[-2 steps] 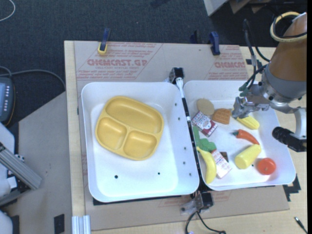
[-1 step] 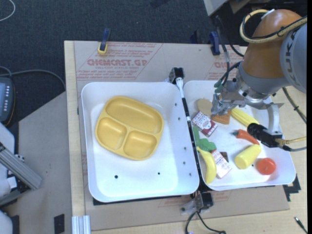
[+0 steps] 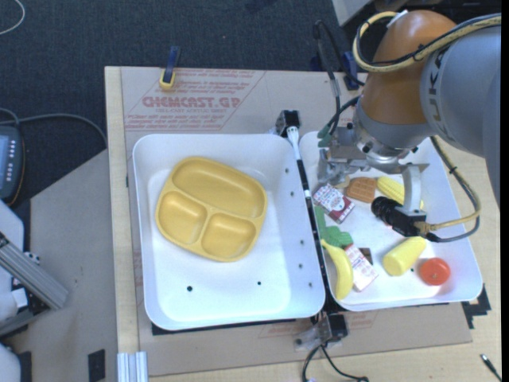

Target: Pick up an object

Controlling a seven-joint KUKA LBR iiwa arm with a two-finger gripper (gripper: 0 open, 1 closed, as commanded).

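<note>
The claw (image 3: 343,172) hangs at the far left corner of the right white bin (image 3: 465,253), right above a small red-and-white packet (image 3: 334,201) lying flat, tilted diagonally, just nearer than the claw. Can't tell if it's open or closed, honestly. A short drop would probably reach the packet.

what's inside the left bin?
The left bin holds one yellow divided tray, lying flat with its three compartments up. A few dark specks dot the bin floor. Whatever lies under the tray is covered.
</note>
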